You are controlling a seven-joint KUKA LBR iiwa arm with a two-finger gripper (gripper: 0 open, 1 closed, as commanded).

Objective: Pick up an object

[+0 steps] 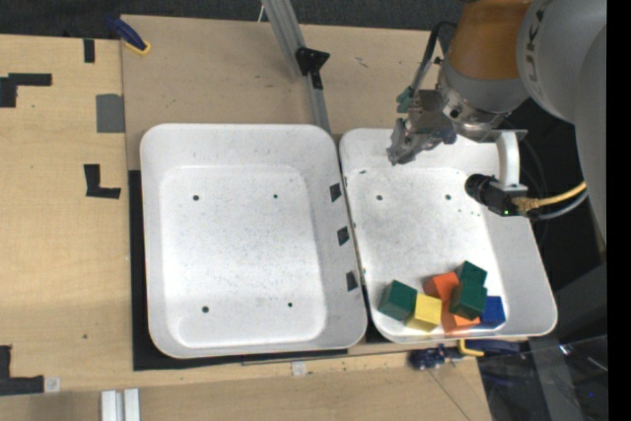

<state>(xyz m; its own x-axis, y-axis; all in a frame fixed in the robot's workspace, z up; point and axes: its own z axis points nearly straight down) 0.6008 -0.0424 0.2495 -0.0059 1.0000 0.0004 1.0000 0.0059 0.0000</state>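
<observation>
End effector (402,151) hovers over right bin (414,212).

Readable text: almost none

On the grey arm (577,35), at about two o'clock, part of a dark brand marking shows, cut off and too unclear to read; nothing else carries lettering.

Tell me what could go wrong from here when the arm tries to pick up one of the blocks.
1. The blocks sit packed together in the near corner of the right bin, touching and partly stacked, so closing on one may push or drag its neighbours.
2. They lie close to the bin's wall, which may block the gripper as it comes down.
3. The gripper hangs over the far end of that bin, away from the pile, so a poorly aimed descent could grasp nothing.
</observation>
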